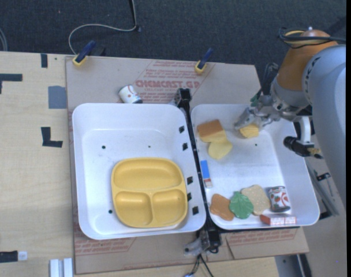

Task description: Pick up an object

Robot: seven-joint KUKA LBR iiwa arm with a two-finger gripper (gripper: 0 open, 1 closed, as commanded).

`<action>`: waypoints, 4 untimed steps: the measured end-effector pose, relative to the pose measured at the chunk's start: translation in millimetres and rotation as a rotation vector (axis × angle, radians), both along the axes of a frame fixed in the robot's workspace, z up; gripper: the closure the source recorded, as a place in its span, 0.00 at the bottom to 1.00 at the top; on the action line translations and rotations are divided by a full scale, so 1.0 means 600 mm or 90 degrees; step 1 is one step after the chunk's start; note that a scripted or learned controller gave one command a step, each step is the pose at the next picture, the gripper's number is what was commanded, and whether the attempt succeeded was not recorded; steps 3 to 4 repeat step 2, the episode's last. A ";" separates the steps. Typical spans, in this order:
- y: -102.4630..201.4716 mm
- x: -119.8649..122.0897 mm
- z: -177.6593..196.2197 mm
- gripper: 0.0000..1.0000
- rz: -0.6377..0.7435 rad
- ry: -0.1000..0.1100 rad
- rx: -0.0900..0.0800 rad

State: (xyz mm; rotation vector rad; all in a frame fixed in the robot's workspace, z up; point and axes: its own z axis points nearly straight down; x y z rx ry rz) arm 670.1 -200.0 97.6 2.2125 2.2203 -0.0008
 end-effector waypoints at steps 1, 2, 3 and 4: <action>0.128 -0.044 0.088 1.00 0.002 0.001 0.004; 0.244 -0.121 0.148 1.00 0.003 0.004 0.006; 0.244 -0.121 0.148 1.00 0.003 0.004 0.006; 0.244 -0.121 0.148 1.00 0.003 0.004 0.006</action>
